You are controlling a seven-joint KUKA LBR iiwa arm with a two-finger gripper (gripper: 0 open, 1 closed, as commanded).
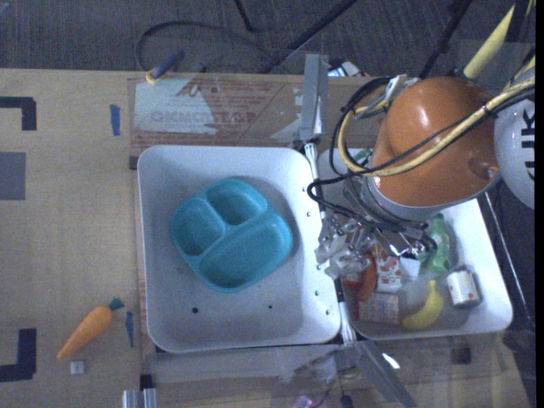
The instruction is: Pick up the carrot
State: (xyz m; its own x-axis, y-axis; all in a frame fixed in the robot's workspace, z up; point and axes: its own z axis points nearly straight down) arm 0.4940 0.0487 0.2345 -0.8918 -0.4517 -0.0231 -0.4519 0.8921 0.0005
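The orange carrot (pixel 85 331) with its green top lies on the wooden bench, outside both bins, just beyond the left bin's near left corner. My gripper (pixel 361 245) hangs far from it, low over the right bin (pixel 497 313), under the big orange wrist band (pixel 433 147). The arm's body hides much of that bin. Nothing shows between the gripper and the carrot but the whole left bin.
A blue divided plate (pixel 231 232) sits in the left bin (pixel 161 313). In the right bin lie a banana (pixel 425 309), a small can (pixel 463 287), a green item (pixel 438 246) and a red and white packet (pixel 382 294). Blue tape marks (pixel 129 328) dot the bench.
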